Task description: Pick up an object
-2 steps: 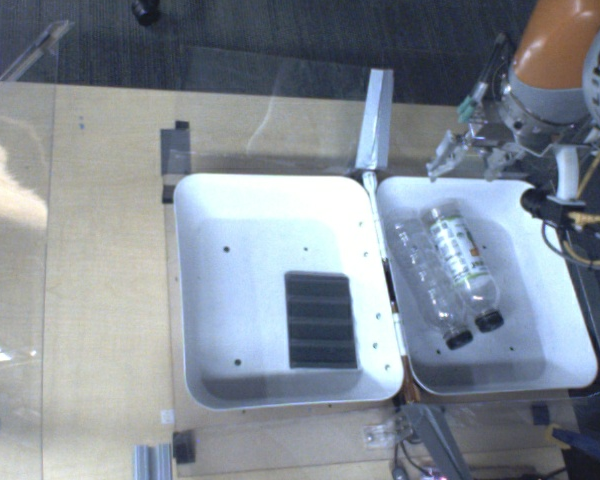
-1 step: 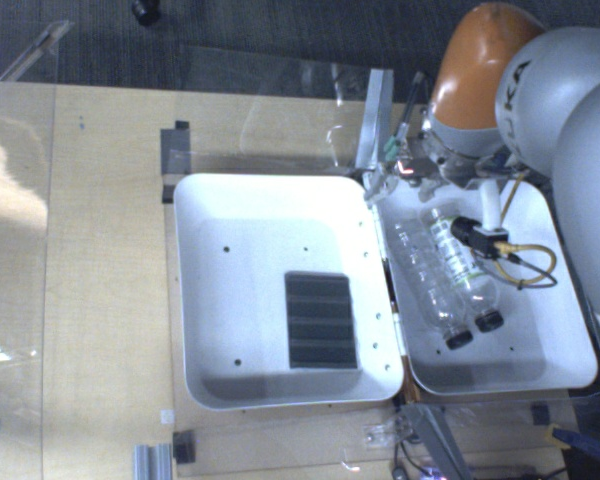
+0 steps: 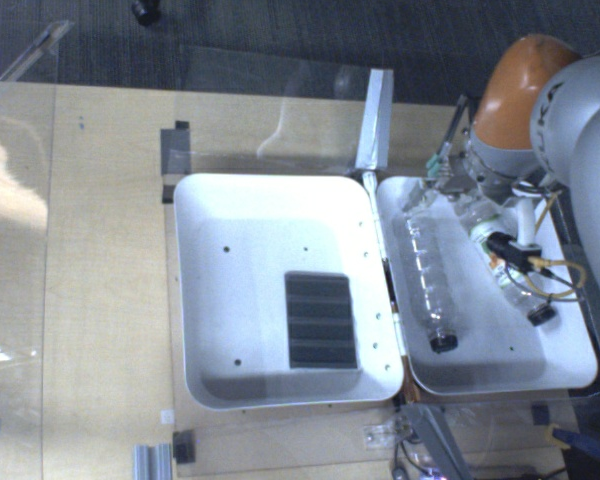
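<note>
A pale wooden bench [image 3: 90, 298] stands on dark carpet and bears two shallow white bins side by side, with a clear panel leaning over its left part. The left bin [image 3: 230, 218] holds a dark ribbed rectangular block [image 3: 321, 319] lying flat toward its near side. The right bin [image 3: 570, 353] holds a clear plastic bottle [image 3: 427, 273] with a dark cap, lying lengthwise along the bin's left wall, cap toward the viewer. The arm [image 3: 555, 98], grey with an orange band, reaches in from the right and hangs over the far end of the right bin; the gripper [image 3: 480, 203] sits low there, just beside the bottle's far end, with cables and a second clear shape tangled near it. Its state cannot be told from this view, and nothing is seen clamped in it. The step in hand is judged to be the approach or the grasp attempt on the bottle; the next move would call for a firm closing across the bottle's round, slippery body, then a straight lift
</note>
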You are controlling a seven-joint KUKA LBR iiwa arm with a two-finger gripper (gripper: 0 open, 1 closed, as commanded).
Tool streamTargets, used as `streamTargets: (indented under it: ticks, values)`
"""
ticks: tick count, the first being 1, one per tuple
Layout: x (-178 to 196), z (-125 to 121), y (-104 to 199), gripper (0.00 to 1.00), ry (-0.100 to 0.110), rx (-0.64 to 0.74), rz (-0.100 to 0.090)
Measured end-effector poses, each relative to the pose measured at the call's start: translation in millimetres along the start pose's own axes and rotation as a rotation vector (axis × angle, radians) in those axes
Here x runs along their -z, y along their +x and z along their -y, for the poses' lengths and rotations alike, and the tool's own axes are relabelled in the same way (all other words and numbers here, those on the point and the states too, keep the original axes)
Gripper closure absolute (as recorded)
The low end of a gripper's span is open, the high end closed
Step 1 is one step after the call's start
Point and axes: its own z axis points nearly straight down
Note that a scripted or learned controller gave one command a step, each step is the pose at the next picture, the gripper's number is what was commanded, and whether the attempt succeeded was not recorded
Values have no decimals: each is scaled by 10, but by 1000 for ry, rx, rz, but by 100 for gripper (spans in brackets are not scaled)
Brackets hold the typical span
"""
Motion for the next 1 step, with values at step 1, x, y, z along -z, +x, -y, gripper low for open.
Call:
streamTargets:
  ticks: [1]
  values:
    - [-272,141,-771,0,2,271,0]
